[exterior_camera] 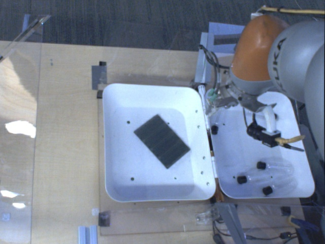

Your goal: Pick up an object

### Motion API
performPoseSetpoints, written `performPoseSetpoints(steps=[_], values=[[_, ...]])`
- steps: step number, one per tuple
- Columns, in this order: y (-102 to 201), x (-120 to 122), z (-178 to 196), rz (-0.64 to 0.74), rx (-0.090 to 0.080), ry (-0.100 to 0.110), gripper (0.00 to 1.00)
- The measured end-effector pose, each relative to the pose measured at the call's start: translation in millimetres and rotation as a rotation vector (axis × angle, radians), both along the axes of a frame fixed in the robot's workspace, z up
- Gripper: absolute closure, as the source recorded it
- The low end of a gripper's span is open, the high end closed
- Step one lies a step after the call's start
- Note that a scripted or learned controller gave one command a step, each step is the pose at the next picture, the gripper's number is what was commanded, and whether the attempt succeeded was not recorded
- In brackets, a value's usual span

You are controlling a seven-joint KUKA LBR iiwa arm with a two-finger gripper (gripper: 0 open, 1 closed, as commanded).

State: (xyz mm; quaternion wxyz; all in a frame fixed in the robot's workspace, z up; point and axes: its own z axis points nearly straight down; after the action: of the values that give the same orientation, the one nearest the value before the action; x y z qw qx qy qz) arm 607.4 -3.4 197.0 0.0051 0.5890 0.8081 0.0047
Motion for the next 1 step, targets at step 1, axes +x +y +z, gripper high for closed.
performPoseSetpoints(steps=[1], values=[[-10.3,35.8,135.8,0.081,-0.003,-0.001,1.00]])
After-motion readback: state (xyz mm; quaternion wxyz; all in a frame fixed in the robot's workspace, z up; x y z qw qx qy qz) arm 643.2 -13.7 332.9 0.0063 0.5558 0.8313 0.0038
